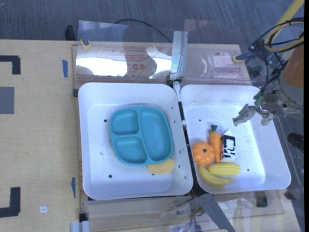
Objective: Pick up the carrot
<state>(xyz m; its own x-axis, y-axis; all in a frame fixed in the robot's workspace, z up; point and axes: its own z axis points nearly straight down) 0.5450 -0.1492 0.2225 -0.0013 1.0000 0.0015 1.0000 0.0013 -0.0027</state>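
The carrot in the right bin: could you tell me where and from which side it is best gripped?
Judging from its pose, grip the carrot at its upper orange body, just below the green top, coming straight down from above. It lies lengthwise, top toward the far wall. The pumpkin crowds its left and the black-and-white block its right lower down; the upper end looks freer.

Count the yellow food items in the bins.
3. A banana and a corn cob lie at the right bin's near edge; a yellow slice lies by the blue plate in the left bin. Others may be hidden.
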